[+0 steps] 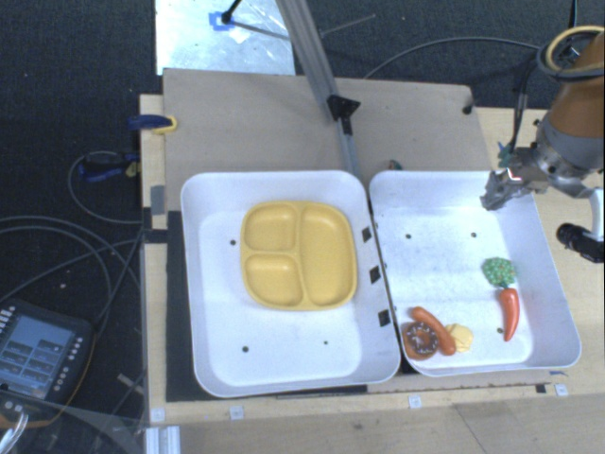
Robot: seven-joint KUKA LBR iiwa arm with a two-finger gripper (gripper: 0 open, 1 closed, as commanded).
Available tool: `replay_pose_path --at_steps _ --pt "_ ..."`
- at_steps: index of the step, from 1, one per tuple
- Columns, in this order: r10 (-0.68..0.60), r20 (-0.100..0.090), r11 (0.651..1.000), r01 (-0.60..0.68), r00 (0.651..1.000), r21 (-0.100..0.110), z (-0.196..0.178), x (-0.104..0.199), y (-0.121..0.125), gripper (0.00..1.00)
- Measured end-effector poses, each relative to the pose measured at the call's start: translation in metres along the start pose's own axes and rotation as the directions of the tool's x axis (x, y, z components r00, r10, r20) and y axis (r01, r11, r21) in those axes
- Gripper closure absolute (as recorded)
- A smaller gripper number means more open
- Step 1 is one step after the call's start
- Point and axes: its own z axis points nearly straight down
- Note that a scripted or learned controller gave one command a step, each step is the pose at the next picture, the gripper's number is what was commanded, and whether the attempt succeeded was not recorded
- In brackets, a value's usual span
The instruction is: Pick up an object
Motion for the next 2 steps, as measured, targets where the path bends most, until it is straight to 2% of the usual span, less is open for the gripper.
replay_pose_path --at_steps 1,2 --pt "-0.003 0.001 1.0 0.003 1.0 -0.002 -0.052 0.0 0.002 1.0" --pt "-0.009 -0.003 1.0 0.009 1.0 0.003 -0.058 0.054 0.006 1.0"
